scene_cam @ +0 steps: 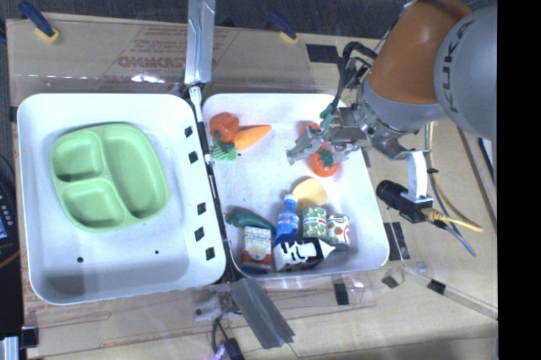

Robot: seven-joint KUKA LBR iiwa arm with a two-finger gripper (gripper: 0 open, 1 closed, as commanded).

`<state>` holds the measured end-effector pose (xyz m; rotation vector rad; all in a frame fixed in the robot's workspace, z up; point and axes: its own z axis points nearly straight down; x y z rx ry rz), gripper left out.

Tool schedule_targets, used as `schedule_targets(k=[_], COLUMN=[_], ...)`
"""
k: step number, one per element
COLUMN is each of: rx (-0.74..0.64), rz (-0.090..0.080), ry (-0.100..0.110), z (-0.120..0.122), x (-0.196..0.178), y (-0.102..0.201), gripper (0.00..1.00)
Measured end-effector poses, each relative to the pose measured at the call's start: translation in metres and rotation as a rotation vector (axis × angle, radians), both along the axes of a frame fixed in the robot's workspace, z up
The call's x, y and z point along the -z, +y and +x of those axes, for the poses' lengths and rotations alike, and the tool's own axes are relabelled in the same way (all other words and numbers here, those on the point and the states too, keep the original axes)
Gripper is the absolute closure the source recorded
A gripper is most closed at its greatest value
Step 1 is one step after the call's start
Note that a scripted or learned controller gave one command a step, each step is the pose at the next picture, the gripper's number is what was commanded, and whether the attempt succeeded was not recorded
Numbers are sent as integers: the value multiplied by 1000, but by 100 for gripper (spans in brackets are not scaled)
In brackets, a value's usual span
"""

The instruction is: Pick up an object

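gripper [324, 149] over orange-red toy [324, 163] in right bin [254, 109] (near right wall).

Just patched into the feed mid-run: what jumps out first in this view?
The grey arm with its orange band comes in from the right, its gripper low over the right bin, right by a small red-orange toy. That bin holds a crowd of toy food, including a carrot. The left bin holds a green divided plate.
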<state>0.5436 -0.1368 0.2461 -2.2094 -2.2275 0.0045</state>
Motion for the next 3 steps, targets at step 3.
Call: schedule_targets(k=[3], rx=[-10], rz=[-3], ry=[-12], z=[-36], x=[152], y=[32], gripper=[0])
